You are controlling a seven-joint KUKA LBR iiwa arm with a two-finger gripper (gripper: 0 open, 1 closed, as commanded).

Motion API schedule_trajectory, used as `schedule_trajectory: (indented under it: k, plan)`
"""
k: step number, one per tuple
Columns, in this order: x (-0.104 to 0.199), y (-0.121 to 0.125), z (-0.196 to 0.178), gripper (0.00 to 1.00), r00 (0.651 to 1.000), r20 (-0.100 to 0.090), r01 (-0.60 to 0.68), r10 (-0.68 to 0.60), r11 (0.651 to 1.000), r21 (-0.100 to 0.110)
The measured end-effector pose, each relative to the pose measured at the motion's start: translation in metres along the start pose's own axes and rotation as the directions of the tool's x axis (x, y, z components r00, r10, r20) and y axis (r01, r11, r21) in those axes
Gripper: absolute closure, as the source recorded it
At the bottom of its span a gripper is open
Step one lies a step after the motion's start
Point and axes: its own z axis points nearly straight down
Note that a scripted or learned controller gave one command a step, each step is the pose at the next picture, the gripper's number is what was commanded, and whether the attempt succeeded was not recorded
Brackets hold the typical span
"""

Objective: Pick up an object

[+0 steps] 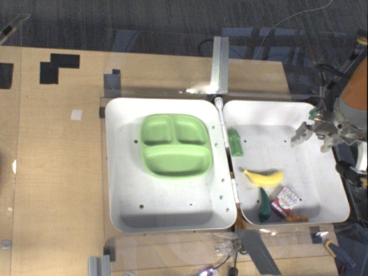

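1. The gripper [313,132] hangs at the right edge of the right bin [270,111], near its far right corner. Its two fingers [300,134] stand spread apart, and nothing is between them.
2. The nearest things lie along the near edge of this bin: a yellow banana [264,177] around the middle, a dark green object [264,205] just in front of it, and a small packet [287,199] beside that, toward the near right corner.
3. A light green block [234,142] lies against the left wall of the same bin.
4. I think the banana is the best choice, because it lies free with space on both sides.
5. The fingers should come down across its narrow width, not along its length, and close only when low enough.
6. The left bin [123,171] carries a green divided plate [175,144], too wide for a grasp.
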Motion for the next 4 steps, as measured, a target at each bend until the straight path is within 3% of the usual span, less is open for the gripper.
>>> schedule_trajectory:
  k: [1, 2, 3, 4]
  plan:
    - [0.071, -0.058, 0.049, 0.00, 0.997, -0.001, 0.079, -0.079, 0.997, 0.005]
    - [0.076, -0.078, 0.079, 0.00, 0.979, 0.001, 0.202, -0.202, 0.979, -0.012]
    - [0.080, -0.076, 0.068, 1.00, 0.979, -0.004, 0.204, -0.204, 0.979, -0.017]
    - [0.146, -0.061, -0.048, 1.00, 0.979, -0.002, 0.206, -0.206, 0.979, 0.001]
